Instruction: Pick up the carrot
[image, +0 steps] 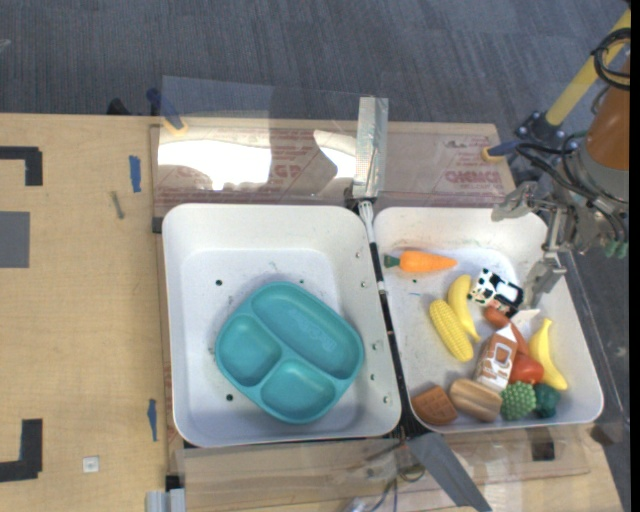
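orange carrot (424, 263) lies alone at the top left of the right bin (590, 385), near the divider. the gripper (548, 262) hangs over the bin's far right edge, well apart from it; i cannot tell how its jaws stand. a descent from here would likely hit the toy cow (496, 289) or bananas (456, 300). the arm's upper part is cut off.

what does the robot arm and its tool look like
The arm shows an orange band at the frame's right edge, with black cables looping above it and a yellow strut beside it. The tool is bare grey metal with thin, slender fingers and small dark fittings.
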